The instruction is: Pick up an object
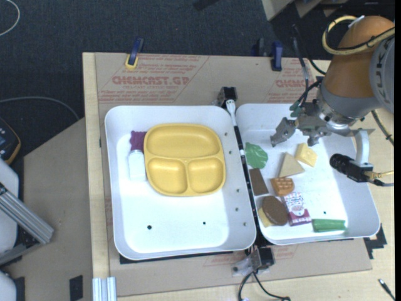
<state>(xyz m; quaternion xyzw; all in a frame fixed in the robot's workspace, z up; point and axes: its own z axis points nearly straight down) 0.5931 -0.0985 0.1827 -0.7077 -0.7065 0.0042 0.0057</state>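
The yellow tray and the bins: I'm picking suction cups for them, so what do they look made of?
The yellow tray looks like molded plastic with a smooth, slightly matte finish: uniform color, rounded compartment walls, soft highlights. The left bin and right bin look like thin white plastic, formed with rounded corners and a faint sheen; painted metal can't be ruled out.

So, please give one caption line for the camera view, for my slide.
KUKA arm's gripper above right bin of toy foods; yellow divided plate in left bin.

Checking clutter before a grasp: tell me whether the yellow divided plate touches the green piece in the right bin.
Apart. The camera view shows the yellow plate in the left bin, the green piece across both bin rims.
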